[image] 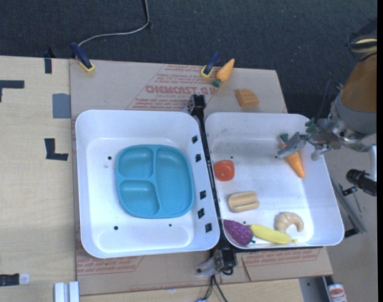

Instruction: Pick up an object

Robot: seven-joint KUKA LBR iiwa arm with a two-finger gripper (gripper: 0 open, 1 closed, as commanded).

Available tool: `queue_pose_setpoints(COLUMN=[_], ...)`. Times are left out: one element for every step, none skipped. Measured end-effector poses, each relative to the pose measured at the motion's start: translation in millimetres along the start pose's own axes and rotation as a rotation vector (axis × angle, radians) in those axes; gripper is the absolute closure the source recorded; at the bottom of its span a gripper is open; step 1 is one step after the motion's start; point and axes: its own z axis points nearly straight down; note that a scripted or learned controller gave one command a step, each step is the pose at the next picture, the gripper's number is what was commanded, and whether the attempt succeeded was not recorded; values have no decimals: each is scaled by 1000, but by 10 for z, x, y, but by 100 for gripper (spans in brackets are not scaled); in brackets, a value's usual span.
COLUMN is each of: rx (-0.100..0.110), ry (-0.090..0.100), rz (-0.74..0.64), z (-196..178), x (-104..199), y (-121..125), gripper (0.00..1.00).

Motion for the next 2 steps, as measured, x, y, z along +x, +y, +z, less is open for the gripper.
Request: queue_pose_setpoints(rx=[2,-2], ry=[-1,0], rz=[0,-2], z=[916,1160], x=[-242,-234], y=[482,850], gripper=[0,0])
